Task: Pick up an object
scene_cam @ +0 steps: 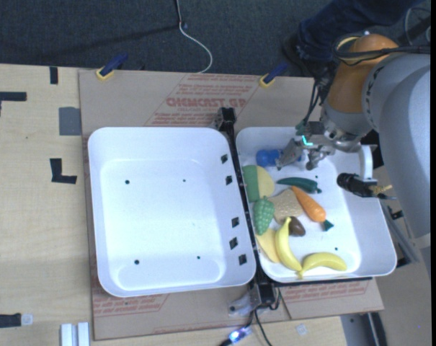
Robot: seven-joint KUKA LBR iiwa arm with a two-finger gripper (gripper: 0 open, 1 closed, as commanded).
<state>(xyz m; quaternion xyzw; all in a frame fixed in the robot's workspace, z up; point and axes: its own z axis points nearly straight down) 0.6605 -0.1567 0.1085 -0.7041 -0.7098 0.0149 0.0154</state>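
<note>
Item one, the pickable stock: you have it all in the right bin, none of it lifted. A blue object lies near the bin's far left corner. Just toward you from it, a pale yellow-green piece lies along the left wall, and a green textured piece lies nearer you along the same wall. A tan wedge sits beside that green piece. An orange carrot runs diagonally through the middle of the bin, its green end pointing toward the bin's right. A dark green pod lies just beyond the carrot. A small brown piece sits next to the tan wedge. Two bananas close the list: one banana runs along the pile's near side, and a second banana rests by the bin's near wall.

Item two, the gripper: you will find it above the far part of the right bin, just right of the blue object. Whether its fingers are apart or together, you cannot tell from this angle. Nothing is seen between them.

Item three, the left bin: it stands alongside, the two bins touching at their shared edge.
</note>
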